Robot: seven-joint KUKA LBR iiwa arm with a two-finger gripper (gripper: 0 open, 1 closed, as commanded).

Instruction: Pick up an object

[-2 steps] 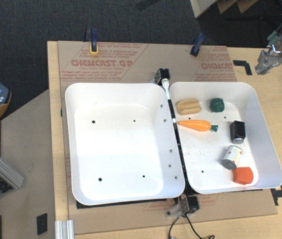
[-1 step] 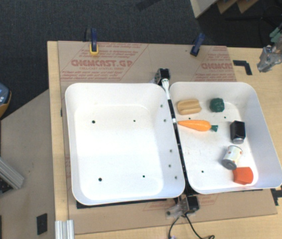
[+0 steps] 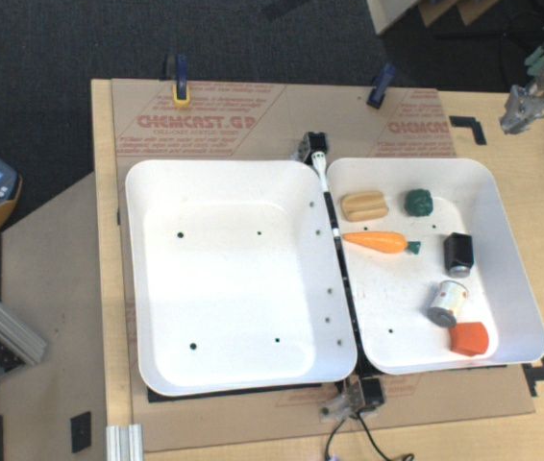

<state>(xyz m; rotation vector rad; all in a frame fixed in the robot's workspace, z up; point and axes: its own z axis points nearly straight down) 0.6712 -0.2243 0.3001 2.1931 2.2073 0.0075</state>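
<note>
You have two white bins side by side on the table (image 3: 253, 104), which is covered with a brown sheet printed in red letters. The left bin (image 3: 152, 257) shows its bare floor with a few small dark holes. The right bin (image 3: 512, 257) holds everything you could pick.

Near its far left corner lies a tan bread roll (image 3: 364, 205), and just to the right of it, apart from it, sits a dark green lump (image 3: 418, 202). Below the roll you see an orange carrot (image 3: 378, 242) lying crosswise, its green end (image 3: 412, 247) pointing right. To the right of the carrot stands a black cylinder (image 3: 458, 253). Below that a grey and white can (image 3: 448, 302) lies tilted, and just beside its lower end, possibly touching, is an orange block (image 3: 470, 338) near the bin's near right corner.

Black clips (image 3: 314, 146) sit where the two bins meet at the far side, and another fitting (image 3: 363, 392) with a cable sits at the near side. A blue and yellow clamp (image 3: 181, 80) and a blue clamp (image 3: 382, 84) pinch the sheet's far edge.

At the upper right edge you can see a grey metal part (image 3: 531, 99) of the rig, well away from the bins; whether it is the pincer, and whether that is released or clenched, you cannot tell. No object is lifted; all rest on the bin floor.
</note>
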